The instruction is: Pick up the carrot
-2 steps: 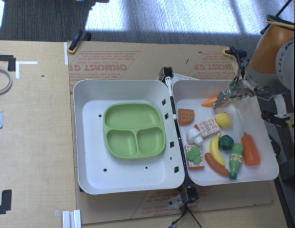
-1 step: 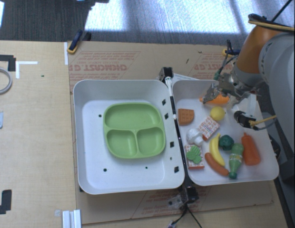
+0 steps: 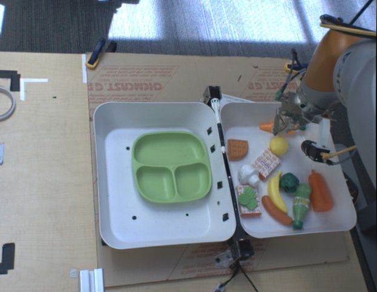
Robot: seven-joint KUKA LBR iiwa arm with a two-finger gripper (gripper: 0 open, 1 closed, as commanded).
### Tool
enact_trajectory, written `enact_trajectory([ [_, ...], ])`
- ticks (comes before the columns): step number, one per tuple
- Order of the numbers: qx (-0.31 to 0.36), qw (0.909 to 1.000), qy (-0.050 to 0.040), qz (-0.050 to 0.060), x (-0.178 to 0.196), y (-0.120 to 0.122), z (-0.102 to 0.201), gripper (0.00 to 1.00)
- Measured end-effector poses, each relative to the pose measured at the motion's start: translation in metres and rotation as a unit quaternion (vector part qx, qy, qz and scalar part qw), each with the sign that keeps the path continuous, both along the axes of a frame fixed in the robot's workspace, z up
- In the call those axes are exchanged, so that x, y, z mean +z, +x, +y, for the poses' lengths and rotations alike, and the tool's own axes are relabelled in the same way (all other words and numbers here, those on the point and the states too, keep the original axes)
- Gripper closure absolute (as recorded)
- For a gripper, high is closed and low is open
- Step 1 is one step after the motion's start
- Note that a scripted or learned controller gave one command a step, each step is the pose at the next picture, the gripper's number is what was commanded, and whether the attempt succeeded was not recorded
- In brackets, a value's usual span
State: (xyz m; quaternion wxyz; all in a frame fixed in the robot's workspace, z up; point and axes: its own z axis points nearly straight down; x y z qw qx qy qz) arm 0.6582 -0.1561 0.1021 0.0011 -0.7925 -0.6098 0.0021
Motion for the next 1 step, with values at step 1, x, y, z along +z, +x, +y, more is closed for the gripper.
enact_trajectory([
  [1,0.001,1.0000,-0.0005,0.000,0.0095,0.0001,-0.0001,1.00],
])
